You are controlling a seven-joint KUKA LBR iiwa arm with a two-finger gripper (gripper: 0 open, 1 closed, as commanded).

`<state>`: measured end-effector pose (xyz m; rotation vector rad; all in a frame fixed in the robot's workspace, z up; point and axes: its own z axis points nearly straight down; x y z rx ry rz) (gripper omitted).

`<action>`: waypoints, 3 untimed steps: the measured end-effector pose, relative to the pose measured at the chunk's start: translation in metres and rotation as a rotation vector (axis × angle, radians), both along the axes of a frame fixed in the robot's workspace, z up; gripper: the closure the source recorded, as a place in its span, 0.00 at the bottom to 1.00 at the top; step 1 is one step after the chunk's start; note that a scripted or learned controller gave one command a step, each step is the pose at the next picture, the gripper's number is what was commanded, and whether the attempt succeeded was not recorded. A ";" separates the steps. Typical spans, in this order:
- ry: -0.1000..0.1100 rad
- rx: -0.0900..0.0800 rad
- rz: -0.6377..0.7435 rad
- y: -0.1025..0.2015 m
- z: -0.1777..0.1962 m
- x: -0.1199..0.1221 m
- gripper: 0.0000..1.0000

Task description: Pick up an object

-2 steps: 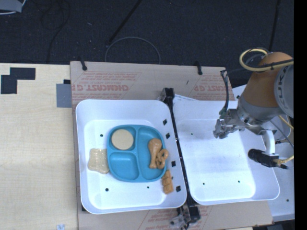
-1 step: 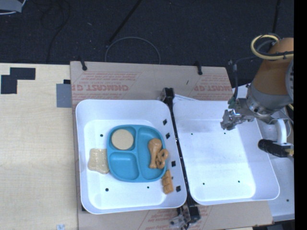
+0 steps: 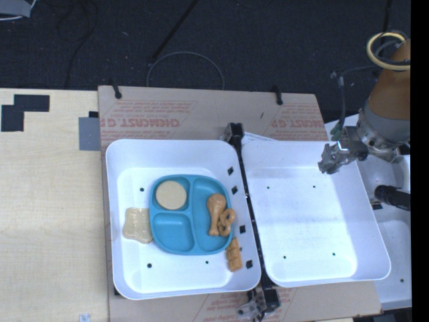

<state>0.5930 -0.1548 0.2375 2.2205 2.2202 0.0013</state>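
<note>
Pretzel in left bin, far from gripper.

Evenly and brightly lit from above. Glaring white on both bins, washing out their walls. Soft, faint shadows beside the blue tray. Dim, grainy across the dark floor. Slightly soft throughout.

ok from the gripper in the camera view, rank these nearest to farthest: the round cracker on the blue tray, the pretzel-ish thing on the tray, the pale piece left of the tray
From the gripper, over the right bin's far right edge:
1. Pretzel-shaped piece, in the blue tray's right compartment.
2. Round cracker, in the tray's upper left compartment.
3. Pale piece, on the left bin's floor, left of the tray.
</note>
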 end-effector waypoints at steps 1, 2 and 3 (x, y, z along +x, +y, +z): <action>0.000 0.000 0.001 -0.001 0.040 0.000 1.00; 0.004 0.002 0.004 0.046 0.041 0.005 1.00; 0.006 0.002 0.004 0.089 0.024 0.010 1.00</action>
